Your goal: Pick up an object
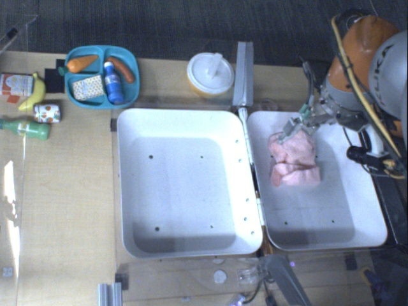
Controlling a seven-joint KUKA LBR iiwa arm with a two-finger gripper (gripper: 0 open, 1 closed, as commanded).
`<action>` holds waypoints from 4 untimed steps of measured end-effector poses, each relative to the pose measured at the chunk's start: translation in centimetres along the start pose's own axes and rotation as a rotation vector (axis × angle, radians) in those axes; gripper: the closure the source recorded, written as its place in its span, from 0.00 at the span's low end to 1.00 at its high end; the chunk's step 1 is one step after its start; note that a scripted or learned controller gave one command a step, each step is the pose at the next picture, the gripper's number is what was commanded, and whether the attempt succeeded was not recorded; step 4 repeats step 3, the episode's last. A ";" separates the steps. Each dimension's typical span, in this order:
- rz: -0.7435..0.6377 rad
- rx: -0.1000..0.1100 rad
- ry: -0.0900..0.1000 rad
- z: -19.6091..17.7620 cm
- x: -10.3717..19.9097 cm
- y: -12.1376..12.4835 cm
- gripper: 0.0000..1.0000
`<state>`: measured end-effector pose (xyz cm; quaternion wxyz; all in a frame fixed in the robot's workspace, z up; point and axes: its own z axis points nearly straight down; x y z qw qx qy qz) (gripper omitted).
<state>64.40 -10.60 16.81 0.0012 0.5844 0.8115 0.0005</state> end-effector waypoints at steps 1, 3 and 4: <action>0.008 -0.012 -0.006 6.8 -1.5 -1.7 0.00; -0.172 -0.003 -0.001 -1.7 2.3 3.5 1.00; -0.172 -0.003 -0.001 -1.7 2.3 3.5 1.00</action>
